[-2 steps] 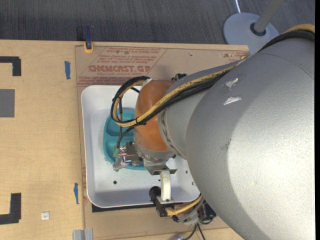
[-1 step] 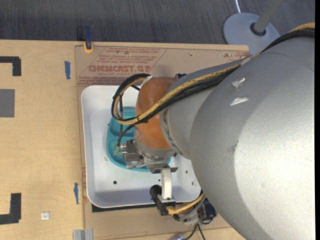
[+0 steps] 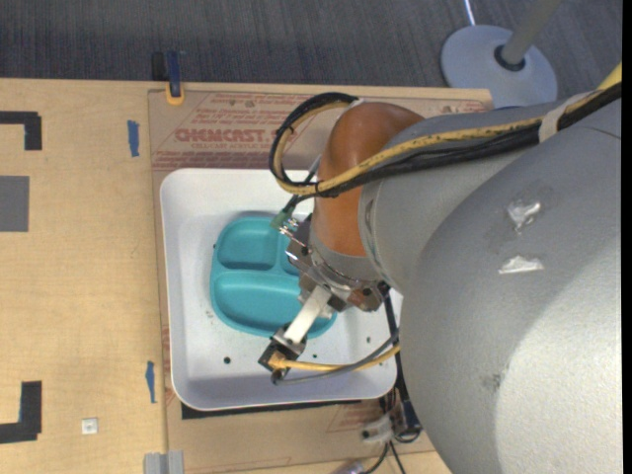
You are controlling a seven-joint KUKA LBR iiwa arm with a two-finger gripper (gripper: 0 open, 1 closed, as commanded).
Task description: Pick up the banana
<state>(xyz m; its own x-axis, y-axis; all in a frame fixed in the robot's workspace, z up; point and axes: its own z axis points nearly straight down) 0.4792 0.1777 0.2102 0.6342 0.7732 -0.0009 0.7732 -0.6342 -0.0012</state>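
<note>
- The arm (image 3: 513, 294) is reaching in from 3 o'clock and covering most of the view's right half, from 1 o'clock round to 5 o'clock.
- Its orange band (image 3: 346, 181) is hanging over the 1 o'clock part of the white bin (image 3: 188, 265).
- The gripper (image 3: 321, 282) is pointing down just under that band, over the 3 o'clock edge of a teal dish (image 3: 252, 279). The wrist is hiding it from above, so I cannot tell whether it is released, clenched or grasping anything.
- The teal dish is lying on the bin floor near the middle, a little toward 10 o'clock. It is showing two hollows, a small one at its 12 o'clock end and a larger one at its 6 o'clock end.
- The bin is resting on a brown cardboard sheet (image 3: 227, 126) with red print along its 12 o'clock side, and the sheet is lying on the pale counter (image 3: 79, 265).
- Strips of blue tape (image 3: 133, 138) are sticking to the counter at about 10 o'clock and 7 o'clock of the bin.
- A round grey base (image 3: 484, 67) is standing on the dark floor at 1 o'clock.
</note>
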